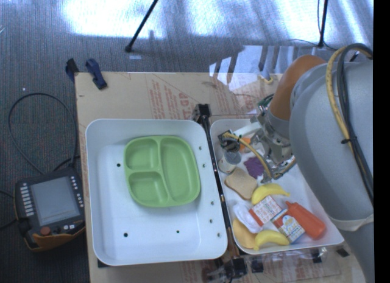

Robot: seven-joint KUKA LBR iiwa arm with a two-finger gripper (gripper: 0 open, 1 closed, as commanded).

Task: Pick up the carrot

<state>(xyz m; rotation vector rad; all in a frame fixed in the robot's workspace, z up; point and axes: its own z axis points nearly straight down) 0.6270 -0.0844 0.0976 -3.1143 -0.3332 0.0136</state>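
Smooth, slightly glossy white plastic on both bins (103,215). Matt green plastic for the divided plate (163,170). Shiny orange plastic on the bottle (306,220). Bare brown board, dull, printed red, for the table (152,93). Matt grey casing on the arm (335,142).

Green plate (163,170), 2 white bins (109,227), orange bottle (306,220), yellow bananas (269,192).

Two white bins (109,227) on bench (152,93)
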